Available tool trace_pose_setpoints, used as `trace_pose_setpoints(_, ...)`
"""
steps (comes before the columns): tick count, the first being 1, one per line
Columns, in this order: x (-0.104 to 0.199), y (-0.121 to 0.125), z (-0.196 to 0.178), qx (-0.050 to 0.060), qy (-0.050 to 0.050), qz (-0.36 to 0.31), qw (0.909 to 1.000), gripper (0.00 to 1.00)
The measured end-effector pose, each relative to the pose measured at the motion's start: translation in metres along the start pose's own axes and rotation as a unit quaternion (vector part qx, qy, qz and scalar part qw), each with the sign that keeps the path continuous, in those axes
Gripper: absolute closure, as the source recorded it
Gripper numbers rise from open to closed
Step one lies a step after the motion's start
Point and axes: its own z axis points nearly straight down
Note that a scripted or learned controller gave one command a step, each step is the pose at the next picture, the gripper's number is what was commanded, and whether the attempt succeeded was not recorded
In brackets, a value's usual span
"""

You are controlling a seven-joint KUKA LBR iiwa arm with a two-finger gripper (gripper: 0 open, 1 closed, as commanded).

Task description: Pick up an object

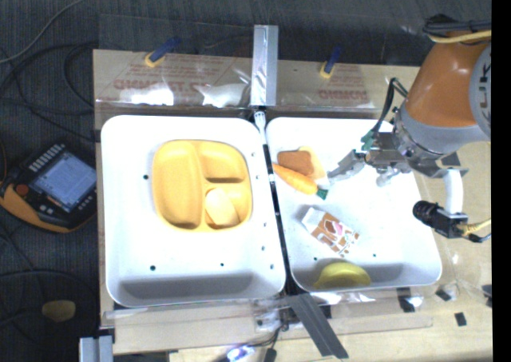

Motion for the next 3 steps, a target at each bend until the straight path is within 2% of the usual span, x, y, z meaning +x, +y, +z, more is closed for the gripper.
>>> trace_pose_setpoints(1,0.006,0.062,0.135,-0.002,0.0,-0.054,0.9985,0.0)
trace_pose_setpoints(2,-0.008,0.115,0.142,-0.005,-0.002,-0.013,0.9999,0.0)
trace_pose_setpoints(3,0.018,0.104,0.045,-0.001,0.0,-0.055,0.9985,0.0)
